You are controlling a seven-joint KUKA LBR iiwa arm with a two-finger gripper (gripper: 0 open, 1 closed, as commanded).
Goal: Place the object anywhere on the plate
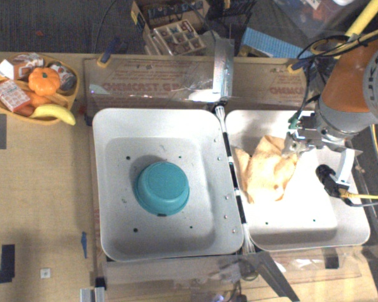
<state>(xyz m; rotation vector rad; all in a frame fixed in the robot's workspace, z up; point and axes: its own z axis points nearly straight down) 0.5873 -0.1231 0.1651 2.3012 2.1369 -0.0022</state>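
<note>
A teal round plate (pixel 163 187) lies in the middle of the left white bin (pixel 110 128). The object is a crumpled pale-yellow cloth (pixel 266 170) in the left half of the right white bin (pixel 302 225), its left edge against the divider between the bins. My gripper (pixel 294 145) reaches in from the right and sits right at the cloth's upper right corner, which looks pulled up toward it. The wrist hides the contact, so a grasp is not visible.
A black plug and yellow cable (pixel 331 181) hang beside the wrist over the right bin. A cardboard wall (pixel 157 80) stands behind both bins. A dish of toy fruit (pixel 34 90) sits at the far left on the bench.
</note>
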